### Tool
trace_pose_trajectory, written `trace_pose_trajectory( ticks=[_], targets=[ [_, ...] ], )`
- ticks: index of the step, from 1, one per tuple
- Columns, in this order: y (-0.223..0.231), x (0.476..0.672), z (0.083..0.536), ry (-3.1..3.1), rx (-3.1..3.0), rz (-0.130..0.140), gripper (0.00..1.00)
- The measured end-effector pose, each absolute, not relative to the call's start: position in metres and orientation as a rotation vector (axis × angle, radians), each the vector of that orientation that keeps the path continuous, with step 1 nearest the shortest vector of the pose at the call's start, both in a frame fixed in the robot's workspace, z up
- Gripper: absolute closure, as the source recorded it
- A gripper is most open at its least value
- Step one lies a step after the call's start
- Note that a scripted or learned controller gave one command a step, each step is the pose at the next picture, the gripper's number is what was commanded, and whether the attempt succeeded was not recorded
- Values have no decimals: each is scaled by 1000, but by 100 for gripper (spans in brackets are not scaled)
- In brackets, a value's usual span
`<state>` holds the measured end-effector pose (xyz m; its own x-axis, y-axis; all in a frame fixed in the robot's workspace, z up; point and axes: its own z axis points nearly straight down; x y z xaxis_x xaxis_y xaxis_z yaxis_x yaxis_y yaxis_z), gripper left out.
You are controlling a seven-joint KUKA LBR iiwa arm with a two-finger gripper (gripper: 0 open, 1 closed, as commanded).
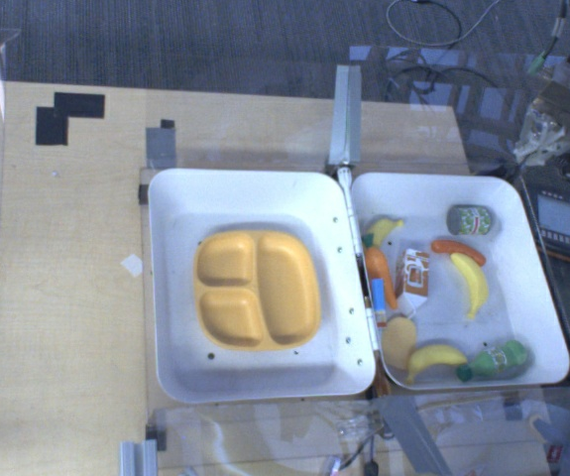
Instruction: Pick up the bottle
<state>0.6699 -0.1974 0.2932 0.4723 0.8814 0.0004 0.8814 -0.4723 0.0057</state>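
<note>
The green bottle (498, 360) lies on its side in the front right corner of the right bin (537, 266), its cap pointing left. Its cap end touches a yellow banana (433, 357) lying just to its left. The bottle's top side is uncovered, with the bin's front wall right behind it.
The right bin also holds a second banana (471, 284), a red sausage (458, 251), a grey-green can (470, 220), a white and orange packet (415, 274), an orange carrot (380, 274) and a tan disc (399, 340). A yellow divided tray (258, 288) sits in the left bin (166, 266).
</note>
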Motion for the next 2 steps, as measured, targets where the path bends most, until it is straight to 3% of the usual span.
trace_pose_trajectory(
  ticks=[1, 2],
  targets=[
    [-186, 618, 300, 1408, 2806, 5, 100],
    [-189, 581, 299, 1333, 2843, 4, 100]
  ],
)
